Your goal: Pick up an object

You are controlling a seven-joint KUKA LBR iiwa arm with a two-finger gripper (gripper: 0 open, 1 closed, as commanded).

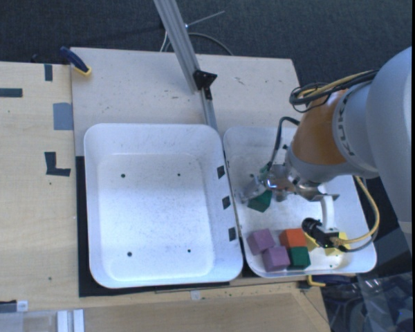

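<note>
Dark green block (260, 202), small, sits in the right bin (252, 147) near its left wall, mid-bin. Claw (261, 189) is directly over it, metal fingers around the top of the block; looks clenched on it. Purple blocks (268, 249), an orange block (292, 238) and a brighter green block (300, 256) cluster at the bin's near edge. No readable writing.

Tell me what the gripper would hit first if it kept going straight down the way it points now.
Probably the dark green block right at the gripper, in the right bin. Depth is unclear from this slanted view; whether it already touches the block cannot be told.
</note>
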